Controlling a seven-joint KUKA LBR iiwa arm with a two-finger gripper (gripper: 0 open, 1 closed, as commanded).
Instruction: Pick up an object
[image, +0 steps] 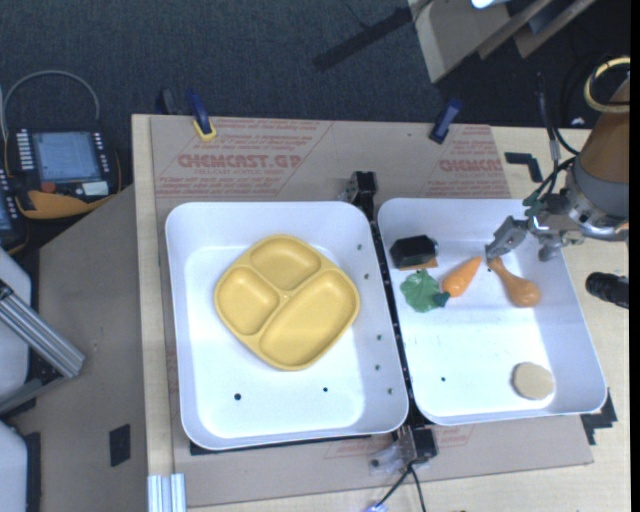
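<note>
Arm (608, 165) cut off by right edge above orange band. Gripper (527, 238) small and blurred; finger spacing unreadable. Upper end of brown drumstick-like piece (516, 283) beneath gripper, contact unclear. Dark block (413, 250) in right bin (500, 390) too small to identify. Handheld screen device (55, 165) clipped at left edge.

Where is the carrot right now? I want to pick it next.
The carrot lies in the upper part of the right bin, touching the green toy on its left, with the black block just above.

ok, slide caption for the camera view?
Gripper open above right bin beside drumstick; yellow divided plate in left bin.
</note>
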